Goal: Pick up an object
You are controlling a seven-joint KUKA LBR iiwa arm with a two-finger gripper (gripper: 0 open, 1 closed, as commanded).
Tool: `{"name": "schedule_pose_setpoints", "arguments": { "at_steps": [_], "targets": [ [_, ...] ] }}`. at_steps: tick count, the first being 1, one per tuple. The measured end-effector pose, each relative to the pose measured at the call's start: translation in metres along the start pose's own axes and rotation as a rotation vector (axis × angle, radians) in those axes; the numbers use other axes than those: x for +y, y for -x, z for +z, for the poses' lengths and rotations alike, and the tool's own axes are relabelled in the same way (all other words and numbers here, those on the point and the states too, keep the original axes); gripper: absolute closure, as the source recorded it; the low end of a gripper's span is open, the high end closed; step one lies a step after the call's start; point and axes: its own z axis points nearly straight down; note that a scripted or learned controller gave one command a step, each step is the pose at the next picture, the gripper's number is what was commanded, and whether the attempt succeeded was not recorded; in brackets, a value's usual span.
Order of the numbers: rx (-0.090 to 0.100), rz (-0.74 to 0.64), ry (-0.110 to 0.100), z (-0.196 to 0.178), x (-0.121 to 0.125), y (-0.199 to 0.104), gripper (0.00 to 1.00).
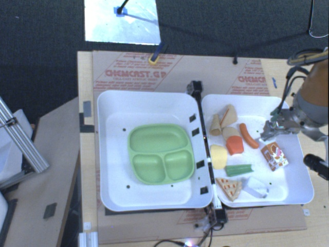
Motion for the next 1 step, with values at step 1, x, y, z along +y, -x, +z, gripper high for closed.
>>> {"name": "schedule_pose_setpoints", "arguments": {
  "at_steps": [1],
  "targets": [
    [0.002, 0.0, -0.005, -0.0018, 0.001, 0.0, 1.0]
  ]
}}
